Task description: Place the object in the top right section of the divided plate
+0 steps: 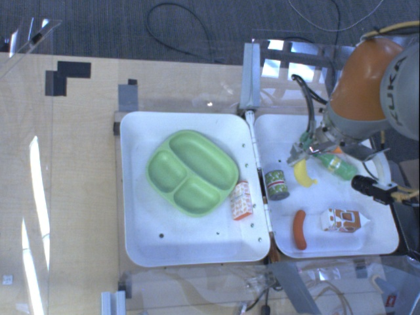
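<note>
On the bench, the left bin [141, 241] carries a green divided plate [192, 172], set toward its back and middle, tilted so that its long section runs along the far right side and two smaller sections face the near left. All three sections show bare green. A small red and white packet [241, 200] lies just beside the plate's right near edge, close to the bin's right wall. The right bin [380, 241] holds the loose items: a dark green can [276, 184] stands against its left edge, a yellow banana [302, 173] lies near the middle, a green bottle [337, 165] lies tilted just behind and right of the banana, a red sausage [299, 229] lies toward the near edge, and a white and brown carton [342, 220] lies toward the near right corner. The gripper [314, 146] hangs over the back middle of the right bin, just above the banana and touching or nearly touching the bottle's neck end; whether its fingers are apart or together cannot be told, and nothing is plainly seen between them.
</note>
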Robot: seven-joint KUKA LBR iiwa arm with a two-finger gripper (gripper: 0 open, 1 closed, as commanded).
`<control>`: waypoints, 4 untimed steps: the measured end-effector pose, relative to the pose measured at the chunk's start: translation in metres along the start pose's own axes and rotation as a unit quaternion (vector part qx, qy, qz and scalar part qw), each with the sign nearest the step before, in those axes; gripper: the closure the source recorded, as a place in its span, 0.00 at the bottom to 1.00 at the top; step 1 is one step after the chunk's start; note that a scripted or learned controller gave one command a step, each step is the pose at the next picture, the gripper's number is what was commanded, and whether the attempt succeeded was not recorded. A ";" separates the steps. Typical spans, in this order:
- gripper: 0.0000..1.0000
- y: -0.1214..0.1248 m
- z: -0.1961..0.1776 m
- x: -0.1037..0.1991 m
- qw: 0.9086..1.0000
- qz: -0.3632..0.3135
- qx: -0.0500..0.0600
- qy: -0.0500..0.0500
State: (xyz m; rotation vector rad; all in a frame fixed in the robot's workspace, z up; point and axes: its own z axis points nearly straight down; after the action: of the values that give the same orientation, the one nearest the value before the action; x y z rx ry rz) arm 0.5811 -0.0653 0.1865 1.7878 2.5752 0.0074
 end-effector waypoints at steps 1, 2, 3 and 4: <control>1.00 0.026 -0.076 0.098 0.997 0.072 0.001 0.001; 1.00 0.060 -0.047 0.184 0.999 0.033 0.002 0.001; 1.00 0.027 -0.042 0.211 0.999 0.050 0.002 0.001; 0.00 0.027 -0.043 0.211 0.999 0.050 0.002 0.001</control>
State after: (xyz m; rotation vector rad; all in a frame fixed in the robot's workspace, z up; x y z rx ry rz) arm 0.5319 0.1418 0.2286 1.9179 2.4859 0.0043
